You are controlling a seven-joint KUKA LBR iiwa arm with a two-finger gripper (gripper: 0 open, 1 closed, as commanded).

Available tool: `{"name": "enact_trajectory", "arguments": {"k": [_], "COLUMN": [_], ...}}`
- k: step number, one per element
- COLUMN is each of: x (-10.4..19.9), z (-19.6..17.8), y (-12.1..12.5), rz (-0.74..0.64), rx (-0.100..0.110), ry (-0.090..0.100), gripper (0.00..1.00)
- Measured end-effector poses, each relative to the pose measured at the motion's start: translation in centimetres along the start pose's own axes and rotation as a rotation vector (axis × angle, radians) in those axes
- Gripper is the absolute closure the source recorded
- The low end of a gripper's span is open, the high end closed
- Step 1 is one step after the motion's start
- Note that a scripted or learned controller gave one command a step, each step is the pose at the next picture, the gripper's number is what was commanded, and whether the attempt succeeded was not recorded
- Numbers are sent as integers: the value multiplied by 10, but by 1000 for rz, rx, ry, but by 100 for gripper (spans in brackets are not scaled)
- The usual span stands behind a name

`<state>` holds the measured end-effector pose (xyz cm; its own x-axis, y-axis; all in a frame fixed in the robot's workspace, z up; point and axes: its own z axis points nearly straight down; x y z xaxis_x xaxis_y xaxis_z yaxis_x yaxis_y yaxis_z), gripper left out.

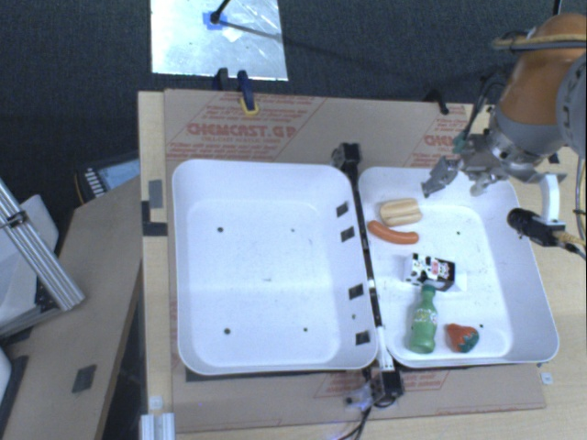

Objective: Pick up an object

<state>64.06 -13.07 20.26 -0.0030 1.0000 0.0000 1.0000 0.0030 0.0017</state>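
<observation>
Above the far rim of the right bin [514,273], near the upper right corner of the scene: the gripper [461,180], fingers spread wide apart, nothing between them, touching nothing. One fingertip [433,186] toward the left, over the bin's back edge; the other toward the right, pointing down at the bin floor. Behind it, the grey wrist and the orange band [550,35] of the arm, cut off by the right and top edges. Exact height of the fingertips over the bin hard to judge from this slant.

Just below and left of the gripper, well inside the right bin: a tan bread roll [400,212], and touching or just beside its lower edge an orange sausage [393,235]. Nearer the camera, a small black-and-white packet [432,269], markings too blurred to read. Next toward the front, a green bottle [423,318] lying lengthwise with its cap toward the packet. Beside the bottle on the right, a small orange-red piece with a green tip [462,337], kind uncertain.

Between the bins, a dark divider strip [359,246]. To the left, the left bin [266,264]. Under both, a cardboard sheet [248,126] with red printing. Farther back, a shiny foil square [218,26] with a blue mark.
</observation>
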Motion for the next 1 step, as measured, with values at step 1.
{"name": "enact_trajectory", "arguments": {"k": [1], "x": [0], "z": [-12], "y": [1], "rz": [-3], "rx": [-4], "ry": [0], "gripper": [100]}}
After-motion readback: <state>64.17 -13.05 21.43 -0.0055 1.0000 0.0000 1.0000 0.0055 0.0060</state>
